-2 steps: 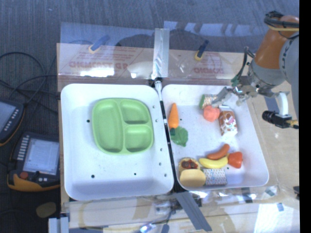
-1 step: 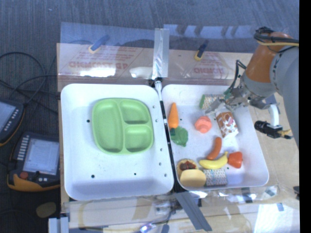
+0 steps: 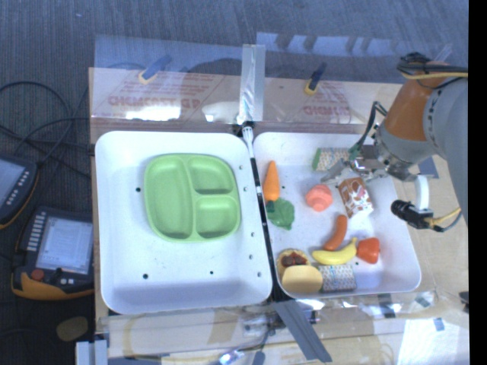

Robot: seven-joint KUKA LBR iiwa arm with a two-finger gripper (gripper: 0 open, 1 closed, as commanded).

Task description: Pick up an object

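Observation:
The right bin [image 3: 396, 276] holds several toy foods: an orange carrot [image 3: 271, 181], a green leafy piece [image 3: 281, 213], a pink lump [image 3: 320, 197], a red and white packet [image 3: 355, 197], a red sausage [image 3: 335, 232], a yellow banana [image 3: 335, 255] and a red pepper [image 3: 368, 250]. My gripper [image 3: 351, 171] hangs over the bin's far right part, just above the red and white packet and beside a speckled packet [image 3: 329, 158]. Its fingers look spread, and I see nothing between them.
The left bin [image 3: 122, 272] holds a green divided plate [image 3: 194, 196]. A tan bun [image 3: 302, 280], a brown piece [image 3: 291, 260] and a grey patterned packet [image 3: 339, 278] lie at the right bin's near edge. A metal divider [image 3: 255, 196] separates the bins. Tablets and cables lie far left.

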